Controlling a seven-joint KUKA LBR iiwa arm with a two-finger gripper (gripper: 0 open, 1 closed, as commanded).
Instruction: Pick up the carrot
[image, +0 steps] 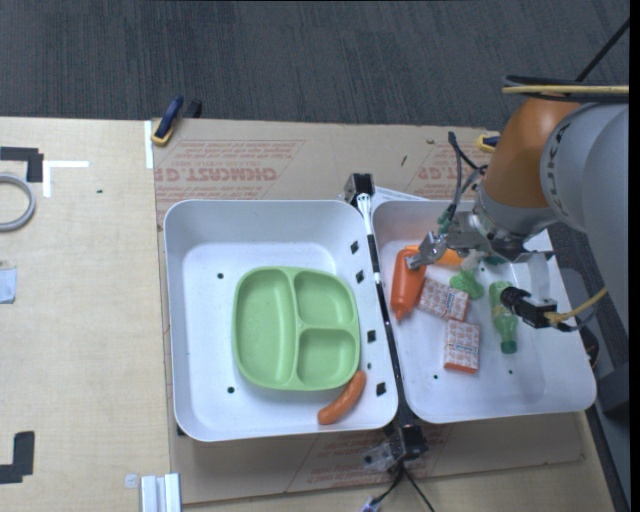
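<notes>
Camera view: the carrot lies in the right bin, against the wall it shares with the left bin, its thick end toward the far rim. The jaws hang just right of the carrot's thick end, close to it; whether they touch it, and whether they stand apart or together, I cannot tell. Right of the carrot lie two snack packets and a green bottle. The left bin holds a green plate with a sausage beside it.
</notes>
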